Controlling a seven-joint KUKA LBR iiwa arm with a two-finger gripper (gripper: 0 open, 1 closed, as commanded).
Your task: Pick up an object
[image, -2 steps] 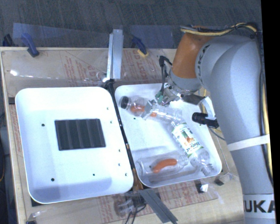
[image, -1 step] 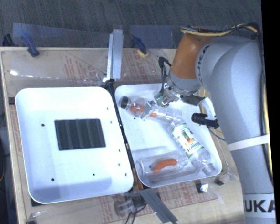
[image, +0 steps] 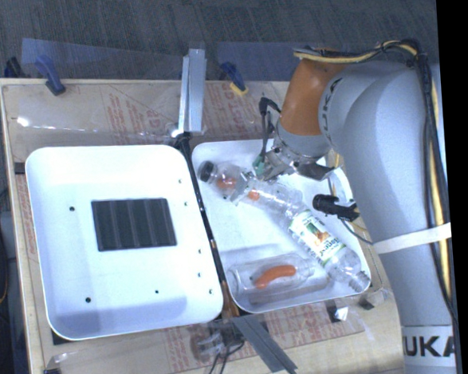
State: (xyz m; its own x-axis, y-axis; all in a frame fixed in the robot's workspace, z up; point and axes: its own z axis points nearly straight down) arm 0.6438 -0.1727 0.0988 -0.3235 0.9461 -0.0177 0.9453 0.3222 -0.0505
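Note:
My gripper [image: 266, 165] is low over the far part of the right bin [image: 222, 247], under the orange wrist band. Just left of it lie a small dark round object [image: 206, 171] and a clear crumpled plastic piece with orange bits [image: 242, 186]. A clear bottle with a green and white label [image: 319, 240] lies slanted along the bin's right side. Near the front of the bin, a clear plastic packet [image: 274, 276] holds something orange. I cannot see any object in the gripper.
The left bin [image: 58, 178] has a dark slatted rectangle [image: 133, 223] in its floor. The grey arm [image: 393, 179] covers the right bin's right edge. Clamps and a metal bar [image: 191, 89] sit along the bench's far side.

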